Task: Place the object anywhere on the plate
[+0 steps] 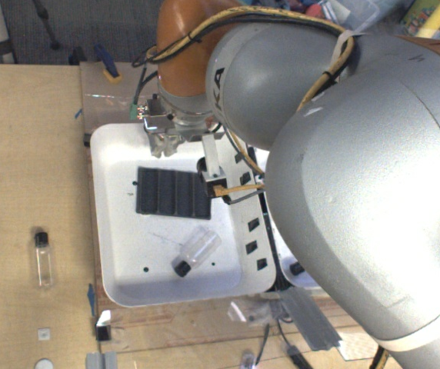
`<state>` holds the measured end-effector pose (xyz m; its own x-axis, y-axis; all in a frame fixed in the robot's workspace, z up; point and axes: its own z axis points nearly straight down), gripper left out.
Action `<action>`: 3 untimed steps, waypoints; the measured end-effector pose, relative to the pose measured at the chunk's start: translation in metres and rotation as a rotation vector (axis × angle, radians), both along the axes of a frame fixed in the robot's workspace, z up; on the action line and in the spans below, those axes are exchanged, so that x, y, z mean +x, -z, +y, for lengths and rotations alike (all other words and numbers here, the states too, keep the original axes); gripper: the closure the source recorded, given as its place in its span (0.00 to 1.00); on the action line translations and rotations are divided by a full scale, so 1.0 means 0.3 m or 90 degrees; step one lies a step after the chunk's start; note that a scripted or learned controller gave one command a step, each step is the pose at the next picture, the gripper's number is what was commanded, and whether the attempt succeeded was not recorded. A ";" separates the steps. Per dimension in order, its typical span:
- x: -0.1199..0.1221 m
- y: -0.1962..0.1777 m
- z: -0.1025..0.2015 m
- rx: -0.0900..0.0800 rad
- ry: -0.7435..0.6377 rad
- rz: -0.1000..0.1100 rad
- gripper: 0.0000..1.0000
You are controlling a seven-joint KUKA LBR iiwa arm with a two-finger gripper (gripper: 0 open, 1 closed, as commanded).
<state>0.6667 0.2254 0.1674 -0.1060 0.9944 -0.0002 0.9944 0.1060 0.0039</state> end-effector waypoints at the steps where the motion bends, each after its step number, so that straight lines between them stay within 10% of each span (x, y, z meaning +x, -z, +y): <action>1: -0.034 0.250 -0.049 0.003 0.360 0.001 1.00; 2: -0.302 0.243 -0.079 0.009 0.255 -0.009 1.00; 3: -0.515 0.254 -0.030 0.003 -0.097 -0.006 1.00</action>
<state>0.5121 0.2163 0.0911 -0.2555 0.9668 0.0028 0.9667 0.2554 0.0143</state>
